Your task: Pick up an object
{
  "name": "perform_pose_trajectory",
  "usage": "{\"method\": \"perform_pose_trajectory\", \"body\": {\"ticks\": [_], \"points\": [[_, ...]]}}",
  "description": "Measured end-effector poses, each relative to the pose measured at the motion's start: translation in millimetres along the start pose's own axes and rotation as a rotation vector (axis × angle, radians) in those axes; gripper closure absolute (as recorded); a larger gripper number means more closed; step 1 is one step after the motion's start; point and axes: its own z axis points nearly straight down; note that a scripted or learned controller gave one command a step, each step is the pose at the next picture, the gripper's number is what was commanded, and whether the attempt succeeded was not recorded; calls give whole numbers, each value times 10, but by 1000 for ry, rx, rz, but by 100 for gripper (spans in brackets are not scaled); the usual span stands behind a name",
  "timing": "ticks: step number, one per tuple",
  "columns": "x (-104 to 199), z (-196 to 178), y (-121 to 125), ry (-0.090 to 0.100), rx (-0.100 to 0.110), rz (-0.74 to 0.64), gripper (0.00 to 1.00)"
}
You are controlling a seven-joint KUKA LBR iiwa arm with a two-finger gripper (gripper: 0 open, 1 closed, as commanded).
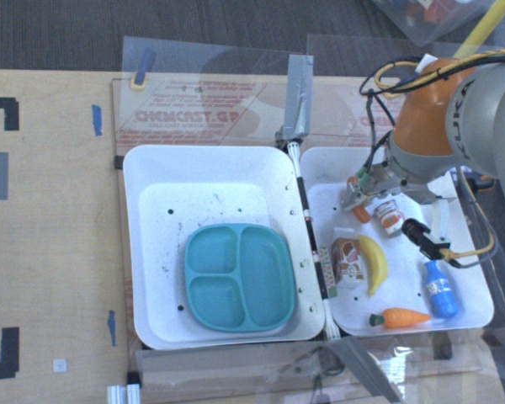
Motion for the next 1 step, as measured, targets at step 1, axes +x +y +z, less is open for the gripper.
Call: {"method": "perform_pose_trajectory", "body": {"ticks": [1], "points": [[435,-930,270,0,8,-55,100]]}}
